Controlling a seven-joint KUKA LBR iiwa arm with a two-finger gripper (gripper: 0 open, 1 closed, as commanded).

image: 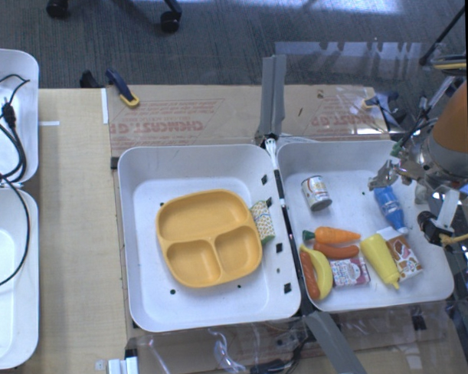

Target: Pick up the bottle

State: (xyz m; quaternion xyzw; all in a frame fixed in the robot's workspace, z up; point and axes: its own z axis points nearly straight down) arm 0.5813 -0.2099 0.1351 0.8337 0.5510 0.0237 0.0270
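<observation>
A blue bottle (389, 204) lies on the floor of the right bin (348, 167), near its right side, with its cap toward the back. My gripper (408, 175) hangs just above and to the right of the bottle's top end, under the orange band of the arm. The bottle's body lies apart from the gripper, resting on the bin. A yellow squeeze bottle (381, 260) lies further forward in the same bin.
The right bin also holds a small can (316, 192), a carrot (337, 235), a banana (321, 270) and small food packets (405, 255). In the left bin (143, 224) sit a yellow divided plate (209, 237) and a small packet (262, 220).
</observation>
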